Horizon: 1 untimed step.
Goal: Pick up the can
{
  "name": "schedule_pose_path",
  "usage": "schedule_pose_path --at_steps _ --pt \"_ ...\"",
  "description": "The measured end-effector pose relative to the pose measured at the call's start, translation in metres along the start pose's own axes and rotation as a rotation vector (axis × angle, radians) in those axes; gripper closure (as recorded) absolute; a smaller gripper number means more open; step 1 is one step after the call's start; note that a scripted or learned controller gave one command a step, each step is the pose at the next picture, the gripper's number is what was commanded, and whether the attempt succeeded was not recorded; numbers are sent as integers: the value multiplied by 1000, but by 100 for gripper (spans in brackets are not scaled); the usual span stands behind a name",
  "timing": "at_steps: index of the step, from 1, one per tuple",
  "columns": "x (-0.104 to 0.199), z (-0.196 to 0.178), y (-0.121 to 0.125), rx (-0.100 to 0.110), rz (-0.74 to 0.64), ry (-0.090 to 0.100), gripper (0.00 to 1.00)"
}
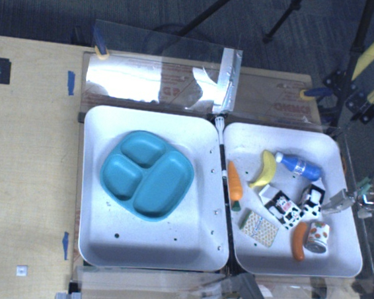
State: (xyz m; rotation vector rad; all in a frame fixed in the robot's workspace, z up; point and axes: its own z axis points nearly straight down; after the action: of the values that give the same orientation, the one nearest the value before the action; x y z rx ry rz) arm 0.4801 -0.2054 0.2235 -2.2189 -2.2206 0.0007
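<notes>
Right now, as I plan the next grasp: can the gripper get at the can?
Probably yes. The can lies uncovered in the right bin, close to the gripper. Only an orange sausage-shaped toy sits against its left side, which may crowd the grasp.

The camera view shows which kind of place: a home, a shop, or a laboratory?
Most likely a robotics laboratory. Two white bins sit on a plywood bench marked with tape, toy food such as a banana and a carrot lies in the right bin, and stand legs stand on the carpet behind.

left bin (pixel 98 169): blue divided plate (pixel 147 174) | right bin (pixel 341 258): can (pixel 317 237) (on its side) beside sausage (pixel 298 239)
</notes>
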Motion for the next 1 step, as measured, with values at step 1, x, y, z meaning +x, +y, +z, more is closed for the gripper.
schedule_pose_path --at_steps 1 --pt "-2 -55 0 -6 -144 -4 0"
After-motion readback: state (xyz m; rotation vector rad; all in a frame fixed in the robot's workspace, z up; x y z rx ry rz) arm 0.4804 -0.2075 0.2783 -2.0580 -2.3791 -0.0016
